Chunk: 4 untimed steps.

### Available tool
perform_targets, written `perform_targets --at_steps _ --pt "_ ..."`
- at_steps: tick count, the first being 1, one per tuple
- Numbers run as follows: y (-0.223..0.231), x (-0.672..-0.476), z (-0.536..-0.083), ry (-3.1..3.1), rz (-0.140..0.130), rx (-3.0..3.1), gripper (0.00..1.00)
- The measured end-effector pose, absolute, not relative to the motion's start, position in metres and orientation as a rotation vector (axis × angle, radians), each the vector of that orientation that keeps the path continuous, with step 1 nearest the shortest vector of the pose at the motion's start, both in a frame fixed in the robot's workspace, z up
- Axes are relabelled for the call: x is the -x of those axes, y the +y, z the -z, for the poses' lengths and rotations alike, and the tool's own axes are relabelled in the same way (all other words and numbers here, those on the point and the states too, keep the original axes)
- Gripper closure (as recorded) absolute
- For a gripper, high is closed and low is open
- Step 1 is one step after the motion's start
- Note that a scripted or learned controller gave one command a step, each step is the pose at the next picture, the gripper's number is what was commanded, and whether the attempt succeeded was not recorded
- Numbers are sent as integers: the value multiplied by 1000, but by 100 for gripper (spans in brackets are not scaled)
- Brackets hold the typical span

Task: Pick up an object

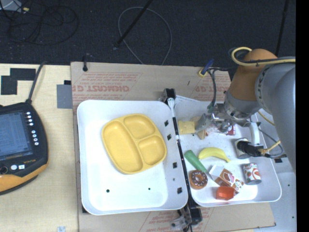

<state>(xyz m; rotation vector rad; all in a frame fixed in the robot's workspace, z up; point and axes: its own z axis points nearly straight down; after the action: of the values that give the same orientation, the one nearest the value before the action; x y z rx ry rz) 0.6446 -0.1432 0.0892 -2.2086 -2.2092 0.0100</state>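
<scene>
Meanwhile, the left bin [91,187] holds a yellow divided plate [133,142]. The right bin [270,190] holds a banana [214,153], green cylinder [196,161], donut [198,179], can [251,173], red piece [225,193] and yellow block [186,127] at its far left. The gripper [212,122] hangs just right of that block.

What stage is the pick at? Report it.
Early stage. Done: the grey arm's claw has reached into the right white bin, near the pale yellow block. In hand: nothing visibly lifted. Left: the grasp and lift; the yellow banana, green cylinder and chocolate doughnut lie on the bin floor.
</scene>
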Motion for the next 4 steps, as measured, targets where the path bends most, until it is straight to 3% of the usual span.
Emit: perform_targets --at_steps 1,2,3,4 --pt "-144 -642 -96 -2202 -18 2205 100" --pt "-68 -609 -230 -2231 7 2214 100" --pt "-22 -572 -241 -2221 -7 2211 100" --pt "23 -568 -249 -2223 -6 2211 100"
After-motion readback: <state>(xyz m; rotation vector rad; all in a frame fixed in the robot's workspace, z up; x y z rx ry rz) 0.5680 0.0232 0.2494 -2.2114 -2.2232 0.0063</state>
